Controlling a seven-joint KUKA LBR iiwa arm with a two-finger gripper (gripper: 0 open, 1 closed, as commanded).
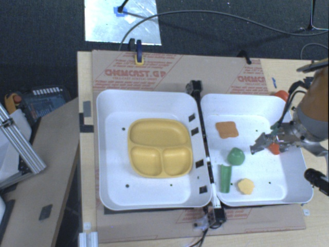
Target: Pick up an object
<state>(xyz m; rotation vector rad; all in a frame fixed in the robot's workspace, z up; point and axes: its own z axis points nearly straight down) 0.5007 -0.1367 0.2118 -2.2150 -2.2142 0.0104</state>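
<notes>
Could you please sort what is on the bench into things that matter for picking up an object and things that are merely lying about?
Belongs to the job:
gripper
green ball
green stick
orange flat piece
yellow lump
small red object beside the gripper
right bin holding them

Just lying about:
yellow divided tray in the left bin
cardboard sheet
silver panel

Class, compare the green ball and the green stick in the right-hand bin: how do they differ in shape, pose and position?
The green ball is round, while the green stick is long and narrow. The ball has no clear direction; the stick lies flat, pointing up and down the image. The ball sits nearer the gripper; the stick lies lower, close to the bin's left wall. Both are green and rest in the right bin.
</notes>
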